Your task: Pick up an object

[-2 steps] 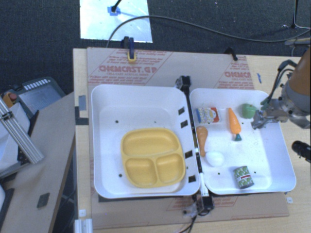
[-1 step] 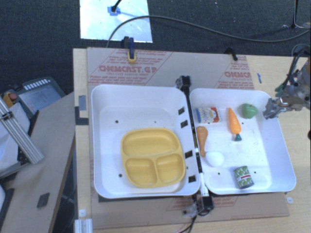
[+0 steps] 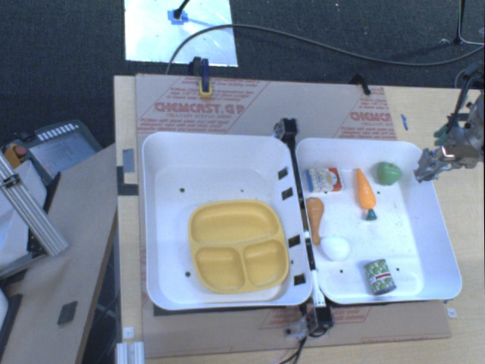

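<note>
White bins [image 3: 227, 146], wooden bench [image 3: 129, 203], dark carpet [image 3: 61, 51]

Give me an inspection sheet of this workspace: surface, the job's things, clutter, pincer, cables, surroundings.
Surface: bench bearing two white bins side by side, left bin and right bin.
Job's things: right bin holds a carrot, green ball, small packet, drumstick, white egg and green can.
Clutter: yellow divided tray in the left bin.
Pincer: pincer at the right bin's far right rim, holding nothing visible; finger state unclear.
Cables: black cable across the floor behind the bench.
Surroundings: dark carpet, pale floor plate, side table at left.
</note>
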